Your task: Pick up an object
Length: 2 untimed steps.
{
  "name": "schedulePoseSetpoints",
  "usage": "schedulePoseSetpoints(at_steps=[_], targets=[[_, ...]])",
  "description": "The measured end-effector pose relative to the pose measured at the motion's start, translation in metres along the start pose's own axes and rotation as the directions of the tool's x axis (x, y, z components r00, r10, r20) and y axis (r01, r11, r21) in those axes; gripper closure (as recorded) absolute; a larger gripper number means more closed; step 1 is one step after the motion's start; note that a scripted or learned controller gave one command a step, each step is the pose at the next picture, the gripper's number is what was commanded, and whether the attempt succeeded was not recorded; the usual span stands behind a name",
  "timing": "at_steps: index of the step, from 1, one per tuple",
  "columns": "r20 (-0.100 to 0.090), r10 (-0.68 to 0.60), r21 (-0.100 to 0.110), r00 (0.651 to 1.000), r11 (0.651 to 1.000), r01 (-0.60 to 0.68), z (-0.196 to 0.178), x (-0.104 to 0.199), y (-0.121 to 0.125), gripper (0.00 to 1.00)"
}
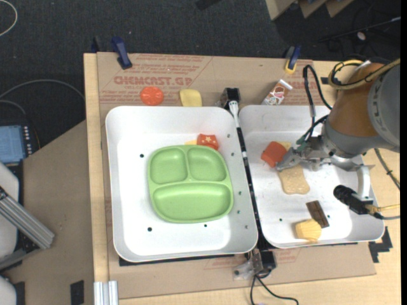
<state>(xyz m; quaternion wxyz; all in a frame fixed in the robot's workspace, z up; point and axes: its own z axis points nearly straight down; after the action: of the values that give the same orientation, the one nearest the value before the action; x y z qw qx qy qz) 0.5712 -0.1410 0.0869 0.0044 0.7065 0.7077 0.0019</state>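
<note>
In the right bin lie a red block, a tan slice of toast, a brown bar and a yellow chunk. My gripper reaches in from the right, low over the bin. Its tip is just right of the red block and above the upper edge of the toast. Whether it touches either one is unclear. Nothing visibly sits in its grasp.
The left bin holds a green divided plate and a small red strawberry piece. On the cardboard behind the bins lie an orange disc, a yellow piece and a small packet. Cables trail beside the arm.
</note>
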Motion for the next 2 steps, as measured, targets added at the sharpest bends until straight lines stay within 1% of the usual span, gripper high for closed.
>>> schedulePoseSetpoints(at_steps=[1,2], targets=[[-0.004,0.004,0.004,1.000,1.000,-0.004,-0.001,0.033,-0.054,0.00],[-0.002,0.004,0.002,1.000,1.000,-0.004,-0.001,0.049,-0.074,0.00]])
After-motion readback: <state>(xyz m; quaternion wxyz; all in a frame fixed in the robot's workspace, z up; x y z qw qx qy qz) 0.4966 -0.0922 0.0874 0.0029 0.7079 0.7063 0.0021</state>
